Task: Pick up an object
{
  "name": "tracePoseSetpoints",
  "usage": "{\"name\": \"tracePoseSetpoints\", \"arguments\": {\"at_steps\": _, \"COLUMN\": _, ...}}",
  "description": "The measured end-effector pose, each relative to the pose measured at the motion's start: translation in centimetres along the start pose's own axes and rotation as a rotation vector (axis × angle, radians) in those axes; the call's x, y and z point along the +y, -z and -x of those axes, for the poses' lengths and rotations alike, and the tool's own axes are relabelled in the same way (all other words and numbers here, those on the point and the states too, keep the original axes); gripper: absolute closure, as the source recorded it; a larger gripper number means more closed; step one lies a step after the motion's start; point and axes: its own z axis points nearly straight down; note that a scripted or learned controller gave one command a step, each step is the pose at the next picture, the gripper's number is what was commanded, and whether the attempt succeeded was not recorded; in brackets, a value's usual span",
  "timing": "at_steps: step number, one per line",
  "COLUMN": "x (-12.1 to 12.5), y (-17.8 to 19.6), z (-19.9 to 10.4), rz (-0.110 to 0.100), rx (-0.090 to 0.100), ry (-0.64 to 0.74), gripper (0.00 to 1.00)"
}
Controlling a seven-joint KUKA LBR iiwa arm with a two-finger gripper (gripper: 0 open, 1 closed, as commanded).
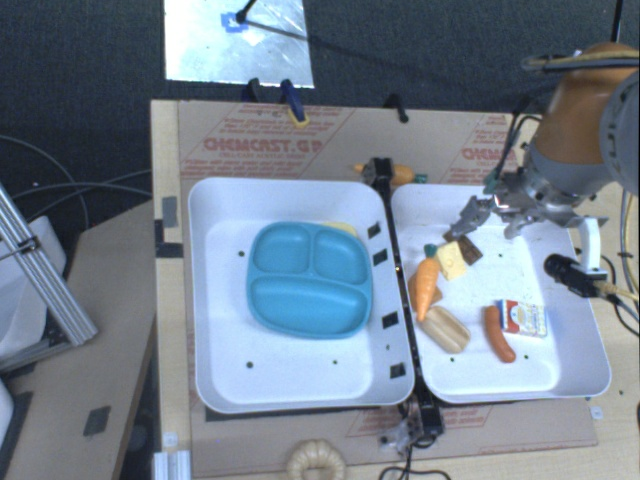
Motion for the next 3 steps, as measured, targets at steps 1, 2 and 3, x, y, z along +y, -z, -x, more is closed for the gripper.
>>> {"name": "tracePoseSetpoints", "arguments": {"at_steps": 1, "x": 0.3, "y": 0.7, "z": 0.0, "rz": 0.013, "rx": -0.002, "ry": 0.002, "gripper": 0.00}}
{"name": "tracePoseSetpoints", "arguments": {"at_steps": 2, "x": 0.9, "y": -3.6, "z": 0.1, "rz": 0.010, "rx": -0.001, "ry": 0.001, "gripper": 0.00}}
{"name": "tracePoseSetpoints", "arguments": {"at_steps": 3, "x": 0.9, "y": -8.0, "z": -0.6, "rz": 0.009, "rx": -0.001, "ry": 0.003, "gripper": 0.00}}
